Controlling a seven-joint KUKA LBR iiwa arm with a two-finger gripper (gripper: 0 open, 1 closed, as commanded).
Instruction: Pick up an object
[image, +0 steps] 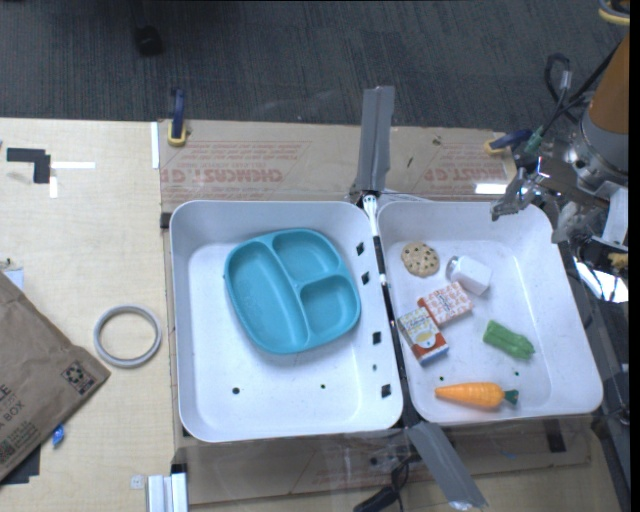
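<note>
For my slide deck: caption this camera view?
Gripper poised at right bin of toy food; blue plate in left bin.

The left bin holds a divided plate. The right bin holds a cookie, two cartons, and a carrot nearest the front.

Single fixed camera above bench, angled down, both white bins in frame

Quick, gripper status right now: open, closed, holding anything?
Gripper: cannot be told; it sits above the right bin's far right corner, apart from the items in it.
</note>
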